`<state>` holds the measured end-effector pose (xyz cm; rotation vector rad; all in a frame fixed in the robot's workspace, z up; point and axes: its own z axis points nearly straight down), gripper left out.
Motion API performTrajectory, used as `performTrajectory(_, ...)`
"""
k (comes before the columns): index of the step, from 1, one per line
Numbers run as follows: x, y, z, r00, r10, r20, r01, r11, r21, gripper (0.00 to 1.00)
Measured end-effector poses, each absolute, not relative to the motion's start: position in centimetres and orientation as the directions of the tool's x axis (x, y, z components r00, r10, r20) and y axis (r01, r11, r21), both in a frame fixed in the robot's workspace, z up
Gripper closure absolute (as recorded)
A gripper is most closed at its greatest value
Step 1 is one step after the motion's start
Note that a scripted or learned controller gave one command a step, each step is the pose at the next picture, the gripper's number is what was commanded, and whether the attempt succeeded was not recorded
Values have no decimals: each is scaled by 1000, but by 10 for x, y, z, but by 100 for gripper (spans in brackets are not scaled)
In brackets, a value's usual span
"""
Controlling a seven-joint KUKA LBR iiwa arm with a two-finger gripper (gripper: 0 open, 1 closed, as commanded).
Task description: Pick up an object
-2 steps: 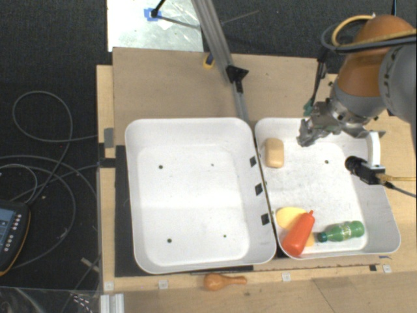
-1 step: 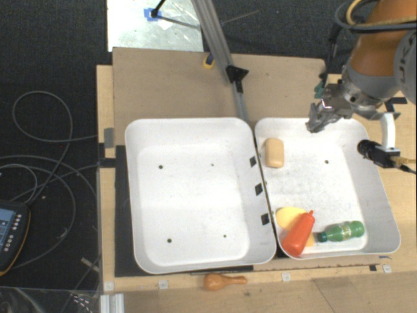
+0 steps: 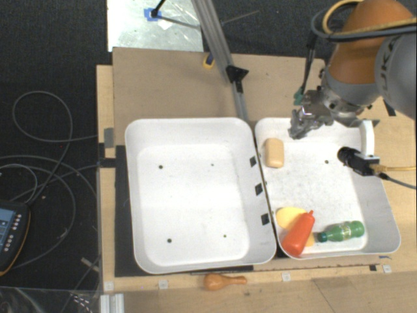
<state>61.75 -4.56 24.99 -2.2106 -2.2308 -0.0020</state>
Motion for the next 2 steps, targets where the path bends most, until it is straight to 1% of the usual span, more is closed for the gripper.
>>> performTrajectory(1, 607, 5, 235, -10, 1000, 2, 1000, 10, -1, 100)
performTrajectory(2, 597, 67, 229, -11, 1000, 3, 1000, 11, 0, 100)
